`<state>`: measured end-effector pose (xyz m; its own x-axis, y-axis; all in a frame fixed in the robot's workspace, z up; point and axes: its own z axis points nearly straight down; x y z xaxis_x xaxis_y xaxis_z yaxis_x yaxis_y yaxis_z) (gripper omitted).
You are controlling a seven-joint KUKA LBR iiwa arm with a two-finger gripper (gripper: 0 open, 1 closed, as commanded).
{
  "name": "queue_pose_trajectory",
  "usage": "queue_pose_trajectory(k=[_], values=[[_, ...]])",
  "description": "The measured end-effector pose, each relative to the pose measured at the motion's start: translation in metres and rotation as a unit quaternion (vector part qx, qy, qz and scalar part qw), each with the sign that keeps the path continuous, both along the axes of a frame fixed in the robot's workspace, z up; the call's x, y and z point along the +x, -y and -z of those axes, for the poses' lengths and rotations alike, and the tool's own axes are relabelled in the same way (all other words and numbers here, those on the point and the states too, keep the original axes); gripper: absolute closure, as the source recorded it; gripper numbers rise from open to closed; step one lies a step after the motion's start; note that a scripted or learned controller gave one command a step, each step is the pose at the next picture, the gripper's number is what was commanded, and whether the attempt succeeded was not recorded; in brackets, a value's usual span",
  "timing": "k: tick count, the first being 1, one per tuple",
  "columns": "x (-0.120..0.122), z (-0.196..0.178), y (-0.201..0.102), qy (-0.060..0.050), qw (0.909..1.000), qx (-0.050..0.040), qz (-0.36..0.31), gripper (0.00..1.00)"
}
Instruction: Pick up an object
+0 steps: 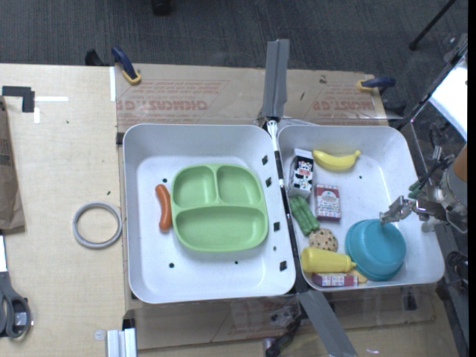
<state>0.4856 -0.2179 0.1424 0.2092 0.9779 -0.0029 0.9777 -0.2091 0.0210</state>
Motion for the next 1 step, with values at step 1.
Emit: queue_pose_trajectory(k=[1], values=[[0.0053,0.0302,-0.0095,0.008,0.9848,-0.0079,-0.173,0.00]])
